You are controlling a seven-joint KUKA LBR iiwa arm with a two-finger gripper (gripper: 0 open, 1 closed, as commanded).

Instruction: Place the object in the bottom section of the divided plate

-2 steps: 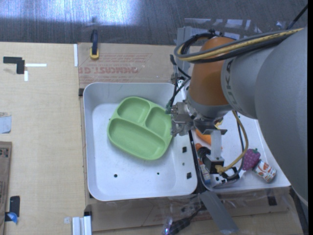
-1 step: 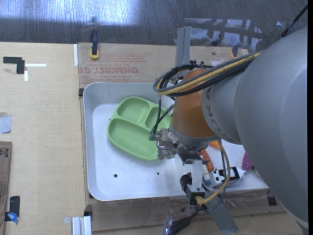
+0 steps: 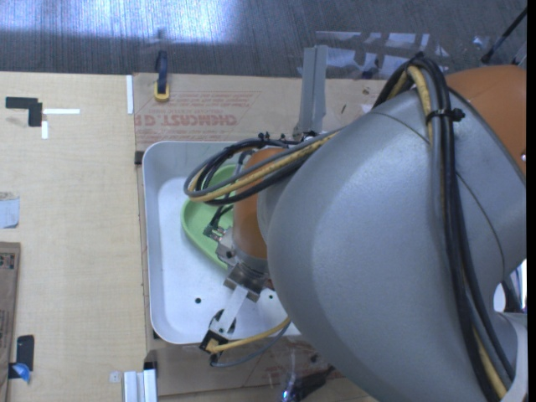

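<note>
A green divided plate point(image 3: 199, 218) lies in the white bin point(image 3: 167, 249); just its left edge shows, the rest hidden under the arm. The grey arm with its orange band reaches in from the right and covers most of the bin. The wrist end point(image 3: 243, 275) hangs over the bin's middle, just right of the plate's edge. The gripper's tips are hidden below the wrist, and I cannot make out any object held there.
The wooden bench point(image 3: 67, 224) stretches to the left of the bin. A cardboard sheet point(image 3: 209, 111) lies behind the bin with a clamp point(image 3: 162, 78) on it. Cables point(image 3: 251, 162) loop over the plate.
</note>
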